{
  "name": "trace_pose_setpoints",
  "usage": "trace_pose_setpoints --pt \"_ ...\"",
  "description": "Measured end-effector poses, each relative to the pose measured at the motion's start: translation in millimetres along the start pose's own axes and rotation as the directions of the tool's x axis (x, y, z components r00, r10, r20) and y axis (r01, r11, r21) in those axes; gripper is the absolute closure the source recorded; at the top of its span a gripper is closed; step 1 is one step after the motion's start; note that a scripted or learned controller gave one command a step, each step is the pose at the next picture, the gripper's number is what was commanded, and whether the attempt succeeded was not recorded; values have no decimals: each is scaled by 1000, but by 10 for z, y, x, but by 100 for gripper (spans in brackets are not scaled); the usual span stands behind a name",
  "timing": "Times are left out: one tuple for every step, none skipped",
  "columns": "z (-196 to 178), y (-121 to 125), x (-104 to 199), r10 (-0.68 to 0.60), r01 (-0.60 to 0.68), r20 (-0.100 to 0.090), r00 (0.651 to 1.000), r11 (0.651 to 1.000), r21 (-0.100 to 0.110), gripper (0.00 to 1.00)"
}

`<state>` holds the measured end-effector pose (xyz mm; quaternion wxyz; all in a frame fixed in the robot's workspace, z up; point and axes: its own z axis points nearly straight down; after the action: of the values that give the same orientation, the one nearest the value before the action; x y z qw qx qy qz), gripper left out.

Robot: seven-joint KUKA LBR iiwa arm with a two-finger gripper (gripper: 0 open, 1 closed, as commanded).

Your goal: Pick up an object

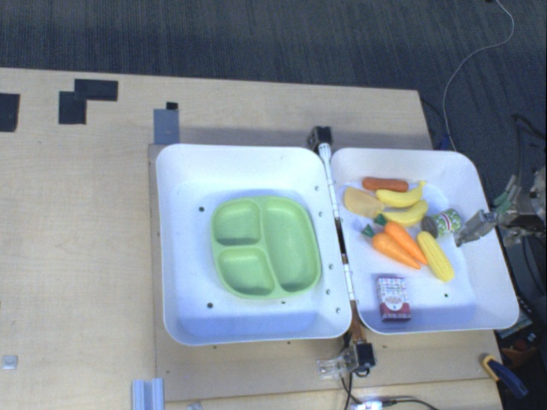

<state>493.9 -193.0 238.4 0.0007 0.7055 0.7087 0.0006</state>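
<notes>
Nearest the bottom edge of the frame we see a small clear plastic clip with wires on the pale wooden bench, just below the seam between the two bins. Just above it, in the lower part of the right shallow white bin, a small red and white carton lies flat, apart from the other items. Further up, a yellow corn cob toy lies slanted beside two orange carrot toys, which touch one another. Above those we find a green and white can on its side, two yellow banana toys stacked closely, a pale yellow wedge-shaped piece to their left, and a reddish-brown sausage toy near the bin's upper wall. At the right edge of the frame the grey two-finger gripper hangs over the right rim of this bin, near the can; we cannot tell how its fingers stand, and we see nothing between them. The left shallow white bin holds a light green plastic plate with three compartments in its middle. Toward the upper left of the frame, black square markings sit on the bench, and beyond the bench lies dark blue carpet with a thin white cable trailing across it at upper right.
</notes>
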Motion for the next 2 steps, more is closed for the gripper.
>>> trace_pose_setpoints --pt "1430 15 -114 0 0 0 1000 1000 -2 0" --pt "1325 27 -113 0 0 1 1000 1000 -5 100"
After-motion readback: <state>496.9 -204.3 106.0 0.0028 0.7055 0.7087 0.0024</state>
